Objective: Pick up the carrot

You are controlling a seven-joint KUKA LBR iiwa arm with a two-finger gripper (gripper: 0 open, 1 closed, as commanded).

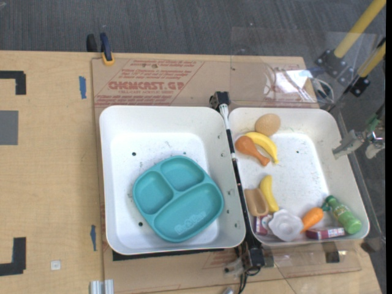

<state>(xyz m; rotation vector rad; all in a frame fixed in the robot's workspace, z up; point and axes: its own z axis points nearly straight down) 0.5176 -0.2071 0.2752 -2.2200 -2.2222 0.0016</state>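
The carrot (313, 217), small and orange, lies in the front right corner of the right bin (306, 155). It sits between a white cup (285, 224) and a green bottle (343, 217). At the view's right edge the grey gripper (358, 142) hangs over the right bin's right rim. It is well behind and to the right of the carrot, with nothing seen in it.
The right bin also holds a tan round piece (267, 124), an orange piece (251, 147), two bananas (266, 144) (267, 192), a brown block (255, 202) and a dark red item (324, 232). A teal divided plate (177, 198) lies in the left bin (122, 139).
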